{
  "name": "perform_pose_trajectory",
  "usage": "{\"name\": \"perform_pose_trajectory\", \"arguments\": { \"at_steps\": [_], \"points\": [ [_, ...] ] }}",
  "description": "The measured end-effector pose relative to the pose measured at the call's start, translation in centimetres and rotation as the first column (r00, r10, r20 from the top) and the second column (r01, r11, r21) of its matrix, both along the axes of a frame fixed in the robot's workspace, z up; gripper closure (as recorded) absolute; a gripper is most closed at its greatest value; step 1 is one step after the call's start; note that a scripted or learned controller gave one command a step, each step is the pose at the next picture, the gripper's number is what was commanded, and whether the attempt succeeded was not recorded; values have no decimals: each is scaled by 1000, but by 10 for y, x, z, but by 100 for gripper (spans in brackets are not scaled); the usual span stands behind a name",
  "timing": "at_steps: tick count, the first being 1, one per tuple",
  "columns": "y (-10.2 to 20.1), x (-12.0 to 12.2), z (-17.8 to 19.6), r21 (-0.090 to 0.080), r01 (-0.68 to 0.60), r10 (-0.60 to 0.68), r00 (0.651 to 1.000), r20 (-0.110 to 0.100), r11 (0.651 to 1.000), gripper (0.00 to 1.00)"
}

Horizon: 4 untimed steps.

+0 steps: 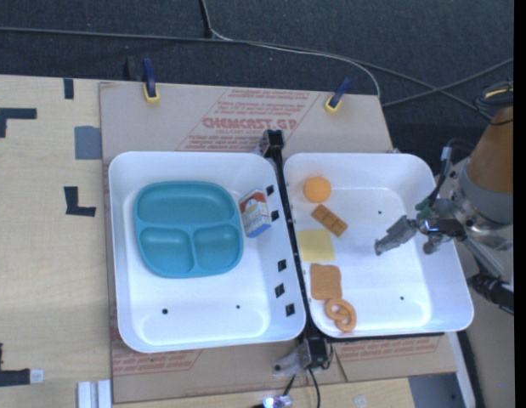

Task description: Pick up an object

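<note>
Where it lies, orange ball (317,189) looks round.

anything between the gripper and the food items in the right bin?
Nothing visible. The gripper hangs over the right bin, with bare white floor between it and the items along the bin's left side: orange ball, cracker, yellow slice, toast, pretzel.

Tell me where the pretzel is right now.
In the camera view, the pretzel lies at the near left corner of the right bin, just below the toast slice.
</note>
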State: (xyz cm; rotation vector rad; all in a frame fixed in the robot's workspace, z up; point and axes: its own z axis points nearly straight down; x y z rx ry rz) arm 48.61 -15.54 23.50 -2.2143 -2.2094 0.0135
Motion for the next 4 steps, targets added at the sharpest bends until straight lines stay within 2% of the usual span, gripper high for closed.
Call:
{"name": "perform_pose_trajectory", "arguments": {
  "at_steps": [1,2,4],
  "points": [
    [0,2,5,-2,-4,4,1000,9,1000,0],
    [1,-2,-60,-1,-3,3,1000,6,1000,0],
    [2,-1,-153,-2,-1,1,1000,10,1000,0]
  ]
}}
